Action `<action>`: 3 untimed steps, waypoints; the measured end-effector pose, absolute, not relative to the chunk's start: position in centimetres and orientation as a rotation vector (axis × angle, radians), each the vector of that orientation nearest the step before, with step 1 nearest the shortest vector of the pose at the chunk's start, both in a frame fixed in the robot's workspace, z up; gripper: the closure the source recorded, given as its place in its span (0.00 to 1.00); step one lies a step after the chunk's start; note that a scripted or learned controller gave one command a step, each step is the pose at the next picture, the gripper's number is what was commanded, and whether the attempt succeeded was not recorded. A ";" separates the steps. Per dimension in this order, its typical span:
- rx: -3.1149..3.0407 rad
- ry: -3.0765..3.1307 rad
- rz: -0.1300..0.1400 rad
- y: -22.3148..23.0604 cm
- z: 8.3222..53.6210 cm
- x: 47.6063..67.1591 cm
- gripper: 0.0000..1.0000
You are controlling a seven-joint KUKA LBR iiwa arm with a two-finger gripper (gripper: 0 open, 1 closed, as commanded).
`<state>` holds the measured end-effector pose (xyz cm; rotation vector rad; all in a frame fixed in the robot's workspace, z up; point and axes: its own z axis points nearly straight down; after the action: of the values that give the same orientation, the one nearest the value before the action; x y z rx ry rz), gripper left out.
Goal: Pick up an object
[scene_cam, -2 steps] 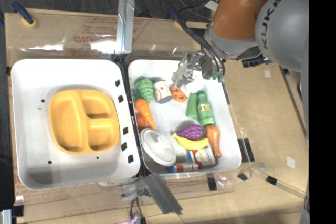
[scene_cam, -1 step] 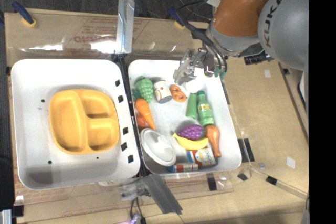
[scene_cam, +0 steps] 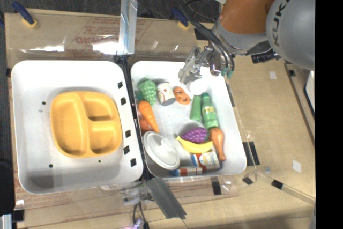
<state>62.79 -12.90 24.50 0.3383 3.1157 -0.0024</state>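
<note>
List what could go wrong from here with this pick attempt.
1. The claw hangs over the right bin's far corner, close to its wall, so descending there may strike the rim.
2. The toys are packed tight: the green bottle, purple grapes and banana touch or overlap, so a grab may push neighbours or catch two.
3. The white bowl looks wide and smooth, likely to slip.

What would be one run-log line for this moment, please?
stage: approach | gripper: above far end of right bin, near green bottle | held: nothing seen | yellow tray: in left bin
</note>
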 end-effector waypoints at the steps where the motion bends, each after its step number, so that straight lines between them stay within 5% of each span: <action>1: 0.333 3.113 -0.003 -12.9 25.6 62.9 1.00; 3: 0.045 3.137 -0.003 -16.3 28.1 62.7 1.00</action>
<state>62.74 -16.28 28.11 0.0447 3.1374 -0.0026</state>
